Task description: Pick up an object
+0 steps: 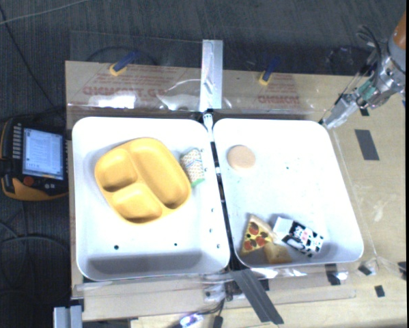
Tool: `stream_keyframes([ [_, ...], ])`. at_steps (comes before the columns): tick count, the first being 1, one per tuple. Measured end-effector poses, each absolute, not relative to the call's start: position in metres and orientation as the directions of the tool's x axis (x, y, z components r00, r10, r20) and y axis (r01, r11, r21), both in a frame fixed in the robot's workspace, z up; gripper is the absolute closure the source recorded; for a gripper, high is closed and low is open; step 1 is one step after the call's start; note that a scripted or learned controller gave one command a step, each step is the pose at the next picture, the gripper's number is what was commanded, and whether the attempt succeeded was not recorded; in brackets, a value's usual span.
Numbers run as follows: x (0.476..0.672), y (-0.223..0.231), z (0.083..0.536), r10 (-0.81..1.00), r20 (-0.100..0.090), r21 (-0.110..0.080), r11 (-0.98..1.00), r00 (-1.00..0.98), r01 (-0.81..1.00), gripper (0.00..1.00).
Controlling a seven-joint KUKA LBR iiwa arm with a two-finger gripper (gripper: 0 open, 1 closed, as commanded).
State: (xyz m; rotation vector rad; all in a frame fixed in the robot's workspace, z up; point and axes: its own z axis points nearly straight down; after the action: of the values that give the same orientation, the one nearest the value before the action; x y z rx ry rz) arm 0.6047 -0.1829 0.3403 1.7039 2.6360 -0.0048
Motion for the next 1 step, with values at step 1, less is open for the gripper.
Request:
stream_keyframes([
  [1,0.5725,-0.1106,0.2799,0.881,0.001,-0.001,0.473,-0.473,0.881,1.00],
])
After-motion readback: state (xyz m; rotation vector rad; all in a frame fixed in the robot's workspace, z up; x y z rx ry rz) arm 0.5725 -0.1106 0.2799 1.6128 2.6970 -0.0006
